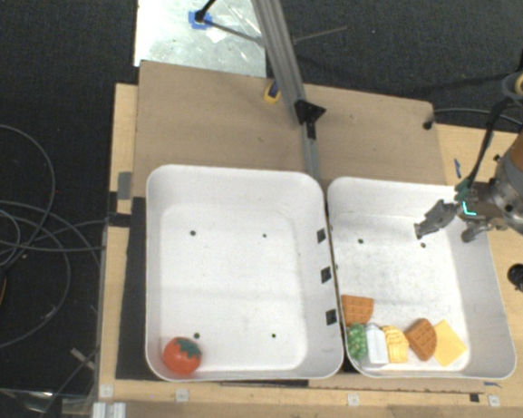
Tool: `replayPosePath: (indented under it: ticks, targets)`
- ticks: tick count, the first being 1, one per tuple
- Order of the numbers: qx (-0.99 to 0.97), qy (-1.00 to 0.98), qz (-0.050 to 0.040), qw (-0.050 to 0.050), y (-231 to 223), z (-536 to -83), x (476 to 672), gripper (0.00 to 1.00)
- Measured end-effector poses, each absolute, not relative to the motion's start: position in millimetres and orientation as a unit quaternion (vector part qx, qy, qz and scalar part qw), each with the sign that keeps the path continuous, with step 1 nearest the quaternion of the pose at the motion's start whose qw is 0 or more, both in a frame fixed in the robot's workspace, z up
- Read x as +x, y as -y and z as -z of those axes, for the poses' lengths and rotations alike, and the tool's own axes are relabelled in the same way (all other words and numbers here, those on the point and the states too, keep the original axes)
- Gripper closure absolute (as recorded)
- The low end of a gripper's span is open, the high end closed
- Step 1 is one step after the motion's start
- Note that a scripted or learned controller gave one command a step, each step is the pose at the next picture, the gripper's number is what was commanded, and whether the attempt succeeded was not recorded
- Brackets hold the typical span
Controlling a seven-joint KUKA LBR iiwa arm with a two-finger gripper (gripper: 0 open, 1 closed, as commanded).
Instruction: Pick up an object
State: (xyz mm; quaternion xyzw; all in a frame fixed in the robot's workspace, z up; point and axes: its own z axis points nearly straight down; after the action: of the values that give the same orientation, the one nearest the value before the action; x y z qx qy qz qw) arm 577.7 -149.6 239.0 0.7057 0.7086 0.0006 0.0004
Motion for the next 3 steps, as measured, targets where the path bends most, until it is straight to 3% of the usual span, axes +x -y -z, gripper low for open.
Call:
replayPosePath:
  ticks: [3]
  targets:
    - [0.707,-0.708,0.0008,-0.002,140.1,-88.3,579.7,0.00]
